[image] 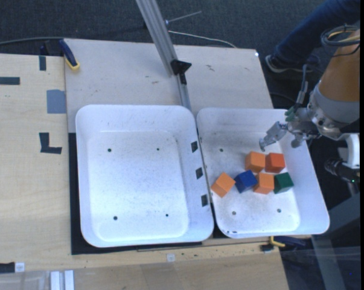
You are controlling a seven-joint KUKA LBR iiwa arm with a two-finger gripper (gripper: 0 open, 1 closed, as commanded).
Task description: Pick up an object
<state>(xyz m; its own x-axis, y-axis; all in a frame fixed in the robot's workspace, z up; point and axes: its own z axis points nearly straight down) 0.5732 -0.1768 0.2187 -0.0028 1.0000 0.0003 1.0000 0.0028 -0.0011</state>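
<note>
Several small blocks lie bunched in the right bin (pixel 236 219): an orange one (pixel 255 161), a red-orange one (pixel 275 161), a blue one (pixel 245 180), two more orange ones (pixel 223 184) (pixel 265 183) and a green one (pixel 283 182). My gripper (pixel 283 139) hangs over the bin's upper right part, just above the top of the cluster. It is open, its grey fingers (pixel 268 140) are spread, and nothing sits between them.
The left bin (pixel 133 174) adjoins the right one along the middle. A slanted metal rail (pixel 160 32) runs from the top down to the gap between the bins. A person in blue stands at the top right, behind the arm.
</note>
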